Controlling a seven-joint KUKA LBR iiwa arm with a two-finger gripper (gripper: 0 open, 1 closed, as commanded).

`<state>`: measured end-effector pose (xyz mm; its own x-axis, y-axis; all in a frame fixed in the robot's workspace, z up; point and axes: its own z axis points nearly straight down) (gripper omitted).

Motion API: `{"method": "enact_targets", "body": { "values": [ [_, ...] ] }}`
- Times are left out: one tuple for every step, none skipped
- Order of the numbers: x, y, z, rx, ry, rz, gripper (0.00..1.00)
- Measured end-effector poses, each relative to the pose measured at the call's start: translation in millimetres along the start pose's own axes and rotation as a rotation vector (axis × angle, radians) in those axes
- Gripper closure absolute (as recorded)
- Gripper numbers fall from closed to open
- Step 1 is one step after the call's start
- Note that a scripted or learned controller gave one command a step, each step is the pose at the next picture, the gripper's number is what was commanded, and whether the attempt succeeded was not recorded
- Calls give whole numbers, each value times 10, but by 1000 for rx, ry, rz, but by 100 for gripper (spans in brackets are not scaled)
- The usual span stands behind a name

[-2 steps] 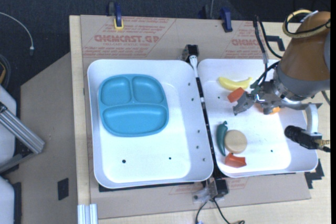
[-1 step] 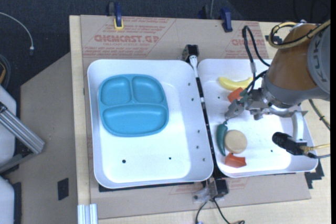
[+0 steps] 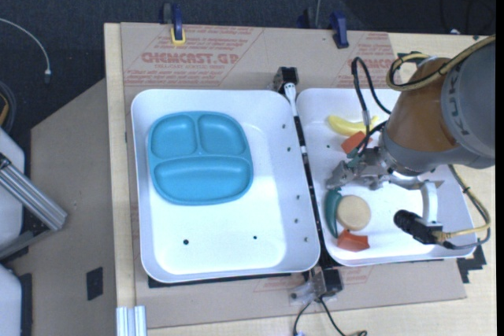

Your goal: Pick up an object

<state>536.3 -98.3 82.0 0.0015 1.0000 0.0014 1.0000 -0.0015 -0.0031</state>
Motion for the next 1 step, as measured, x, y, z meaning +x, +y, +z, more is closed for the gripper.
{"method": "enact_targets", "body": {
  "values": [
    [-6, 11, -130, -5, -2, 0, 100]
  ]
}}
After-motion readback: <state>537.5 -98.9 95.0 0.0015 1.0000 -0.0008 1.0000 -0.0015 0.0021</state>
